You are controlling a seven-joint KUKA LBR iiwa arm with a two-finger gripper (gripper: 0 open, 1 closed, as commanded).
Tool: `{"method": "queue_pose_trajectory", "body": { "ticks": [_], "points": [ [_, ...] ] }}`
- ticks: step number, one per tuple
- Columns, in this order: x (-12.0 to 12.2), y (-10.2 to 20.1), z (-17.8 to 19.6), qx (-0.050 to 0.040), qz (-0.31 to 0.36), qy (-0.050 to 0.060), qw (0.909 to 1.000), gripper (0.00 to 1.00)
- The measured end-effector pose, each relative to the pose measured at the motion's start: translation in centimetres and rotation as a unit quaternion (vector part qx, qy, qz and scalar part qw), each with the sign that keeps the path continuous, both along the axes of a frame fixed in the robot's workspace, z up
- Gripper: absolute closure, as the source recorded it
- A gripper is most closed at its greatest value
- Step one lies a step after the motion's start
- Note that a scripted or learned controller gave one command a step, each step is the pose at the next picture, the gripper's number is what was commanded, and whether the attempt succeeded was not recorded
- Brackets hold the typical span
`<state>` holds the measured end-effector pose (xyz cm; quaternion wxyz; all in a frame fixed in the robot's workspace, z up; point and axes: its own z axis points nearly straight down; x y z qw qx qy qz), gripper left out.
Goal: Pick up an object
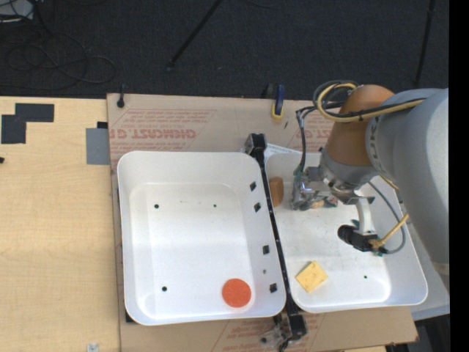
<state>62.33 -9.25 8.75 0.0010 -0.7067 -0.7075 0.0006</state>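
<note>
My gripper (308, 199) hangs low over the back left part of the right bin (399, 295), under the grey arm with its orange band. A small brown oval object (276, 190) lies just left of the gripper, against the bin's left wall. A yellow wedge-shaped block (311, 276) rests near the front left of the right bin. An orange round disc (237, 292) lies at the front of the left bin (135, 240). I see nothing held at the gripper.
A black divider bar (265, 226) with clips runs between the two bins. Cables (381, 233) loop from the wrist over the right bin. The bins sit on a cardboard sheet (183, 127); a blue clamp (278, 101) stands at its back edge.
</note>
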Motion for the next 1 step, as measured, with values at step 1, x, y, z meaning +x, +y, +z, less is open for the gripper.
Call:
{"method": "queue_pose_trajectory", "body": {
  "ticks": [1],
  "points": [
    [1.3,-6.87,0.06,-0.0014,-0.001,-0.001,1.0,1.0]
  ]
}}
